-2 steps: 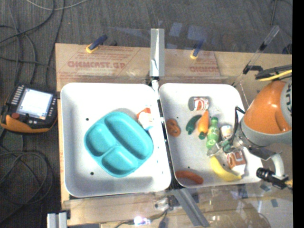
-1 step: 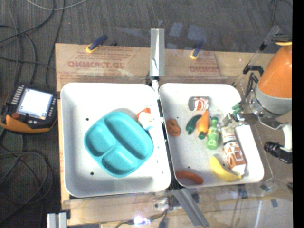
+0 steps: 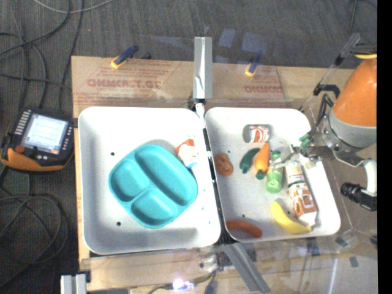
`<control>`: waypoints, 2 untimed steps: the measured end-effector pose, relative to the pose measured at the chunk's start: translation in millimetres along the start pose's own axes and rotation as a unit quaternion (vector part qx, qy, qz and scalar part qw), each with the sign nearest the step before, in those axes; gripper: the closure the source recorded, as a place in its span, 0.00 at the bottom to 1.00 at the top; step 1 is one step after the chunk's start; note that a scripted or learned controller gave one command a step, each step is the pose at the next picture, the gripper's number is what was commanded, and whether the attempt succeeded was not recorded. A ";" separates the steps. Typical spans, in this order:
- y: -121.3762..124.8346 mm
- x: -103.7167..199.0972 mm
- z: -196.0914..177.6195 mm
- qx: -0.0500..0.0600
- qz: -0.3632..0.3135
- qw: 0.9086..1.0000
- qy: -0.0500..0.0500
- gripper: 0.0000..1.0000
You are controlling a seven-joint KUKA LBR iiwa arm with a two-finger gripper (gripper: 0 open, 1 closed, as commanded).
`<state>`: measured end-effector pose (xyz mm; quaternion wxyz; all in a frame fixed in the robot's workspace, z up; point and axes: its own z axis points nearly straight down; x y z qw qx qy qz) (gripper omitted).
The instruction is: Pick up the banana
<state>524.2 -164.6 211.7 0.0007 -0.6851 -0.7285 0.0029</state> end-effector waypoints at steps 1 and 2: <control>0.0 0.0 0.0 0.000 0.000 1.000 0.000 0.00; -21.6 -18.4 100.3 -0.003 -0.035 0.999 0.001 0.00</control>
